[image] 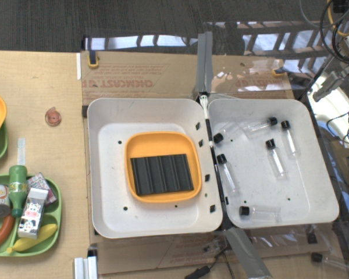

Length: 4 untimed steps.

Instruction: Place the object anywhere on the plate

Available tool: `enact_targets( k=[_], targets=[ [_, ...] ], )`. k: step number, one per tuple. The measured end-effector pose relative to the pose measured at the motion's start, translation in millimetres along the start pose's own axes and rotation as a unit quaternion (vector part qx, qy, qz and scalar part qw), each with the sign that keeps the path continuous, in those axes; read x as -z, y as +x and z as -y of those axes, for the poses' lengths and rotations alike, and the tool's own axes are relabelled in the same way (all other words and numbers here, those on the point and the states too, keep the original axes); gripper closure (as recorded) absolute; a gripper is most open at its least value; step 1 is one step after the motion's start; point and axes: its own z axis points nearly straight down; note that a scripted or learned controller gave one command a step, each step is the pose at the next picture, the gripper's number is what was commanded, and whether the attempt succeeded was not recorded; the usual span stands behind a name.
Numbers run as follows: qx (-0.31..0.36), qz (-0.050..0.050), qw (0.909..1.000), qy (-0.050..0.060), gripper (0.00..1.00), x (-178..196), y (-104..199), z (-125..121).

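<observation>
Bright, even light; sharp picture, glare at upper right.

A robotics lab bench, by the look of it — two shallow white bins [99,173] sit side by side on flattened cardboard [139,77], with loose cables [337,16] and metal framing [279,39] at the upper right. Clear capped vials [274,156] fill one bin, and a green tray of toy food [23,214] rests on the wooden tabletop [35,86].
</observation>
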Motion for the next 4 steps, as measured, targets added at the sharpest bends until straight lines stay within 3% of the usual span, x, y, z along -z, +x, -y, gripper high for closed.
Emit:
enact_targets(
  k=[1, 2, 3, 4],
  targets=[
    [0.086, 0.000, 0.9963, 0.000, 0.00, -33.4, -5.6, 1.4],
    [0.225, 0.000, 0.9745, 0.000, 0.00, -18.5, -35.9, -24.8],
    [0.407, -0.001, 0.9135, 0.000, 0.00, -43.1, -34.2, -35.9],
    [0.533, 0.000, 0.8463, 0.000, 0.00, -38.6, -12.0, -41.1]
  ],
)
